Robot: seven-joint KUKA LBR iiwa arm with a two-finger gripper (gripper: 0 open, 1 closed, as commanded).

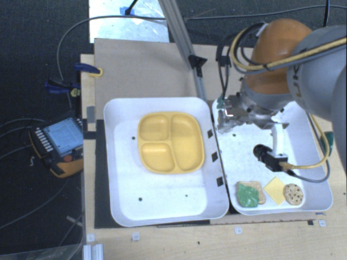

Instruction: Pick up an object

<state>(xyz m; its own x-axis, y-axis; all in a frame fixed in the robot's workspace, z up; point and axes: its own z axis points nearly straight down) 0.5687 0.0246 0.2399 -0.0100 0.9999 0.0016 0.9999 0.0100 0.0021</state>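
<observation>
My gripper [224,118] hangs over the upper left corner of the right bin [238,161], close to the wall shared by the two bins. Below it the grey arm and its orange band [276,45] cover the bin's upper part. Three food pieces lie along the right bin's front edge: a toast with a green top [249,194], a yellow cheese slice [275,190] and a round cookie [293,194]. They sit well apart from the gripper, toward the front. A yellow divided plate [171,142] rests in the left bin [124,172].
A white bracket with a black cylinder [267,156] hangs from the wrist over the middle of the right bin. A metal rod [181,34] slants in from the top. Cables and a handheld device [59,140] lie off the bench at left.
</observation>
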